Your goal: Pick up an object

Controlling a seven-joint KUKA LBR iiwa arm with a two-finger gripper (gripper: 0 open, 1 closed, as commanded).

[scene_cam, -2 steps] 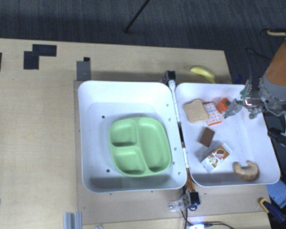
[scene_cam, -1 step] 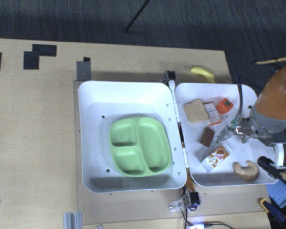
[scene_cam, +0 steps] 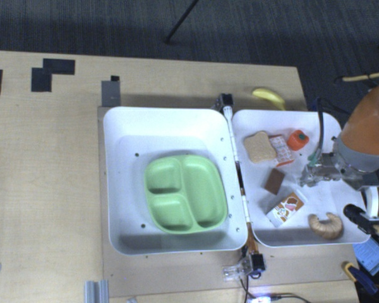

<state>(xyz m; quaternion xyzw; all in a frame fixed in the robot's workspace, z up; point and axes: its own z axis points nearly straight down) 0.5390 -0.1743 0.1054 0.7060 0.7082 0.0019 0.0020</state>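
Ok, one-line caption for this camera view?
Arm's tool hovers in right bin among toy foods; green tray sits in left bin.

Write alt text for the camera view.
A robot arm's gripper hangs over the right bin, among a bread slice, brown block, small carton and croissant. The left bin holds a green tray.

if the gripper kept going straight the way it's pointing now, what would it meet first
Probably the brown block. The gripper points left across the right bin, and that block lies nearest in line; height is unclear, so it might pass above it.
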